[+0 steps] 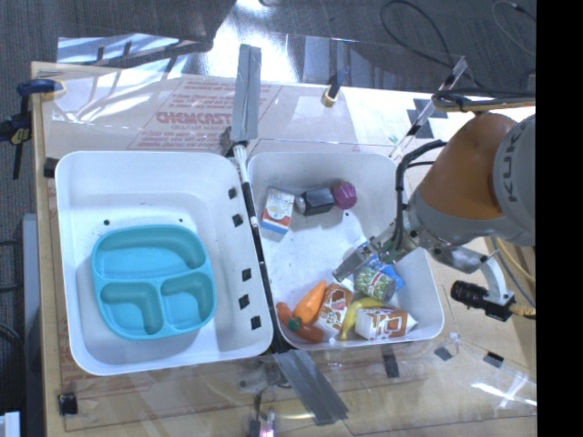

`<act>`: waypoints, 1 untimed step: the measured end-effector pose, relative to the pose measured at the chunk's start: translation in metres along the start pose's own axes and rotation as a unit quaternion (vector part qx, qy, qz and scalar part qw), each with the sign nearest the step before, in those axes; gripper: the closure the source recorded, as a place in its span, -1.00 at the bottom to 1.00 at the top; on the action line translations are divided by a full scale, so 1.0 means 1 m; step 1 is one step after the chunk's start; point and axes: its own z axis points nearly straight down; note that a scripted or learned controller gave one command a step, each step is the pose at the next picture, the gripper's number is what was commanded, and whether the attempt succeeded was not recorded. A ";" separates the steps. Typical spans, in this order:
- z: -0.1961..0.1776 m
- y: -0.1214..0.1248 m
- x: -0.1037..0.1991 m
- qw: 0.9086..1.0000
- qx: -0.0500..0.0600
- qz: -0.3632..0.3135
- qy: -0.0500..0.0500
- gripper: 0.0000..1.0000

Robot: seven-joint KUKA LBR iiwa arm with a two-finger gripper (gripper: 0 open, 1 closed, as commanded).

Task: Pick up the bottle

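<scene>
The bottle (321, 199) is small and dark with a magenta cap, and it lies on its side near the back of the right bin (301, 164). My gripper (363, 263) hangs low in the same bin, to the front right of the bottle and clearly apart from it. It sits just over a green and blue packet (376, 281). The grey arm with its orange band reaches in from the right.
A small white, blue and orange carton (277, 212) lies left of the bottle. A carrot (311, 302), a banana (351, 315) and a juice carton (384, 322) crowd the right bin's front. The left bin (91, 173) holds a blue divided tray (152, 279).
</scene>
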 end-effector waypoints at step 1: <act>0.018 0.060 -0.030 0.999 0.000 -0.050 0.000 -1.00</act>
